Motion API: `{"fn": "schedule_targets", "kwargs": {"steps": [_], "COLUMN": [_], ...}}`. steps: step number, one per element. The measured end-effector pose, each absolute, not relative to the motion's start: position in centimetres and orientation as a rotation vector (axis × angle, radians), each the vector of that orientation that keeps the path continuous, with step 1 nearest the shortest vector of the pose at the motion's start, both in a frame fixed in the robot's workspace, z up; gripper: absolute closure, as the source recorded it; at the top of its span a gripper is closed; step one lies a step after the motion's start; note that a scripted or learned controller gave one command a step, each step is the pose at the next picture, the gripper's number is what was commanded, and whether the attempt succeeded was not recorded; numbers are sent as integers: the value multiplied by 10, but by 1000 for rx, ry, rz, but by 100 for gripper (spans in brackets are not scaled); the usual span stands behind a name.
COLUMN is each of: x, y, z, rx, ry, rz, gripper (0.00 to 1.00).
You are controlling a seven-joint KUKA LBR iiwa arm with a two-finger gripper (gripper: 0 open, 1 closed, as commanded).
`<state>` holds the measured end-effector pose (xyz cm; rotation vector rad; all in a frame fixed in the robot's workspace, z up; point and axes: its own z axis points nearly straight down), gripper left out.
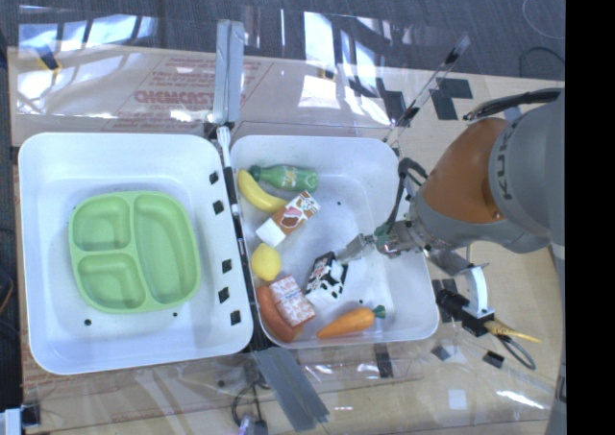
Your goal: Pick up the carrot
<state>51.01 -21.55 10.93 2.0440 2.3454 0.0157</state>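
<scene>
The carrot (pixel 346 323) is orange with a green stem end. It lies flat against the front wall of the right bin (pixel 413 313), stem pointing right. My gripper (pixel 357 247) hangs over the middle of that bin, behind the carrot and well apart from it. Its tip points left toward a black-and-white cow-patterned carton (pixel 326 277). Nothing is visibly held.
The right bin also holds a banana (pixel 256 192), a green bottle (pixel 285 177), a small orange-and-white carton (pixel 297 212), a lemon (pixel 265 261) and a red packet (pixel 288 302) over a red-orange item. A green divided plate (pixel 135 251) sits in the left bin (pixel 38 231).
</scene>
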Motion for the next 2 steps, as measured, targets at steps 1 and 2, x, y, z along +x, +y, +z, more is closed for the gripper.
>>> {"fn": "schedule_targets", "kwargs": {"steps": [1, 2], "x": [492, 480], "y": [-215, -211], "z": [107, 92], "rx": [1668, 1301], "ry": [2607, 2853], "rz": [16, 0], "gripper": [0, 0]}}
